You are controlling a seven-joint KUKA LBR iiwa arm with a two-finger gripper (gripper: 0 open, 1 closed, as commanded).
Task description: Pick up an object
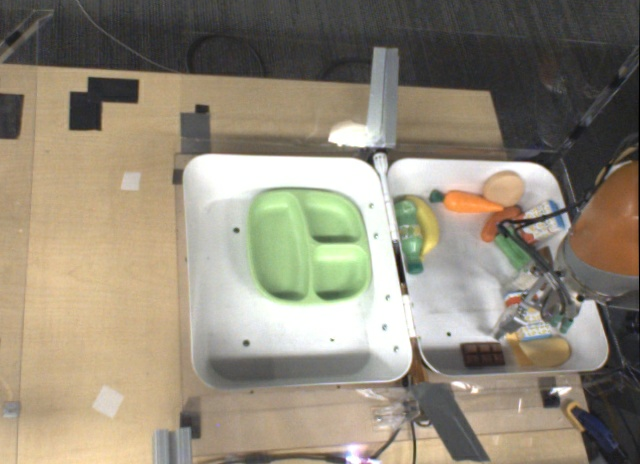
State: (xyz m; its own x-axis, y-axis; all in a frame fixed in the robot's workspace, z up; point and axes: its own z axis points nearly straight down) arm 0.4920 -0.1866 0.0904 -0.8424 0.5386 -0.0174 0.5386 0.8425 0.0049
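I see the gripper (pixel 540 304) low over the right bin (pixel 450 352), among clutter near its right wall; I cannot tell how it is set or whether it grips anything. A carrot (pixel 468 202), a tan round object, possibly a potato (pixel 504 188), and a banana (pixel 428 224) lie well apart from it. A chocolate bar (pixel 483 355) sits near the front. The left bin (pixel 215 352) holds a green divided tray (pixel 305 244).

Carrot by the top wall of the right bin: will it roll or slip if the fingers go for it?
The carrot looks smooth and tapered, so it may slip toward its thin end when squeezed. Its round body would probably roll if pushed sideways. It looks stiff, likely light plastic, and lies beside the banana, which might get nudged.
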